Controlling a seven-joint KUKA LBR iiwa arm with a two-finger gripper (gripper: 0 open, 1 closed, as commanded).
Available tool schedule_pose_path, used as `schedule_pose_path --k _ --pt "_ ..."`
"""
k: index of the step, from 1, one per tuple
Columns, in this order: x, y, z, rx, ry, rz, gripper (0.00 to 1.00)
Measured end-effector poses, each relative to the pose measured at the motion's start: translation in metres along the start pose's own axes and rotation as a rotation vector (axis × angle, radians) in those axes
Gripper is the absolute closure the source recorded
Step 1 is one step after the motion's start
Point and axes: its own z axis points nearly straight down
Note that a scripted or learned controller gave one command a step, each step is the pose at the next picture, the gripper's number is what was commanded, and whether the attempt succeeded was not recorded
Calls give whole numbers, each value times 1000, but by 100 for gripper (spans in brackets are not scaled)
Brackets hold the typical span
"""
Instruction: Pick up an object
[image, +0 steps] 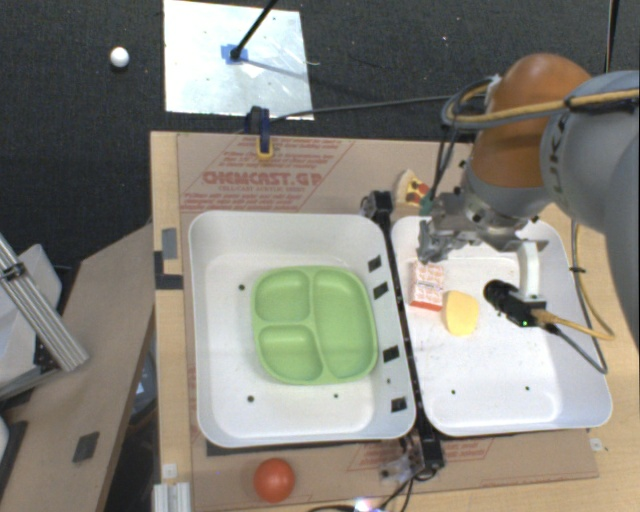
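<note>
The hand (432, 247) is hanging low over the right bin (520, 400), just above one small red-and-white carton (428, 285) — how far open it is, I cannot tell. One yellow lemon-like piece (461, 313) is lying beside the carton. One green divided tray (313, 324) is sitting in the left bin (220, 300), and one orange ball (274, 479) is resting on the worktop (190, 170).

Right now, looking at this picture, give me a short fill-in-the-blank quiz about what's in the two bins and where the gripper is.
1. The divided tray in the left bin is coloured ____.
2. The gripper hangs over the ____ bin.
3. The small carton lies just left of a ____ lump.
4. The ball outside the bins, on the front edge of the board, is ____.

Missing words: green; right; yellow; orange
</note>
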Motion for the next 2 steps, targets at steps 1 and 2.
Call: schedule_pose_path --k 1,2 --pt "54 10 -10 -1 1 -1 100" --pt "103 18 -15 -1 1 0 100"
